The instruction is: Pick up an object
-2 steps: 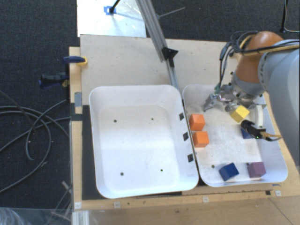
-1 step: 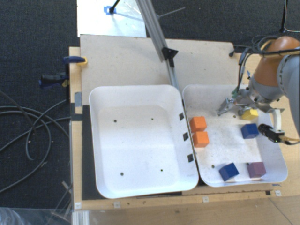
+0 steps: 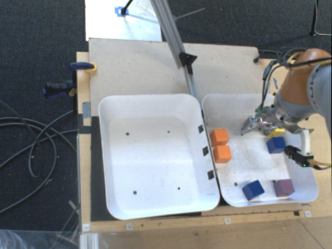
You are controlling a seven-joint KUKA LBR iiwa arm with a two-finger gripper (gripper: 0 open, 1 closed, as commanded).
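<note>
Dark carpet (image 3: 36, 30) runs round the whole bench, with loose black cables (image 3: 31, 144) looping over it on the left and a blue and yellow clamp (image 3: 70, 79) gripping the bench's left edge. Pale board (image 3: 140, 66) covers the bench top behind the bins, and a grey metal pole (image 3: 171, 30) slants down across it from the top toward the gap between them. On the left sits the left bin (image 3: 150, 108), its white floor bare apart from a few small dark dots. Just beside it, edge against edge, is the right bin (image 3: 228, 105), and this one carries the blocks: two orange cubes (image 3: 220, 145) close to its left wall, one just behind the other and near enough touching; a blue cube (image 3: 253, 189) toward the front; a purple cube (image 3: 284, 187) beside that, near the front right corner; and another blue cube (image 3: 276, 144) further back with a small yellow block (image 3: 277, 132) touching its far side. Over that back right area hangs the arm (image 3: 306, 87), orange band showing above the wrist, with the gripper (image 3: 254, 122) low over the bin floor and pointing left. From here its fingers look slightly apart with nothing between them, clear of the yellow block and the blue cube just to its right.
</note>
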